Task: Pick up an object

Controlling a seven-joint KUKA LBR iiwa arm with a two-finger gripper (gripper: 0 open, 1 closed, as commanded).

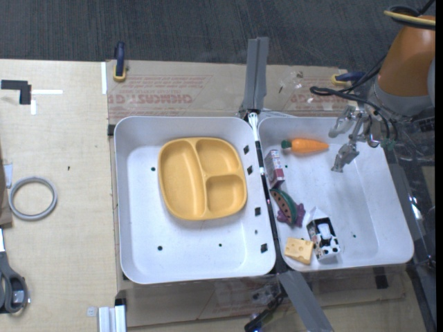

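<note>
Meanwhile left bin (131, 206) cradles yellow plate (203, 178) (carrot (308, 145) in right bin (377, 213)).

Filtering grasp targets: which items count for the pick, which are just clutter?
Job: gripper; right bin holding carrot, cheese, purple toy, red pack, black-and-white toy.

Lying about: yellow plate in left bin; tape ring; scissors; blue clamp.

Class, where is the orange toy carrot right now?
The orange toy carrot lies near the back wall of the right white bin, just left of the gripper.
</note>
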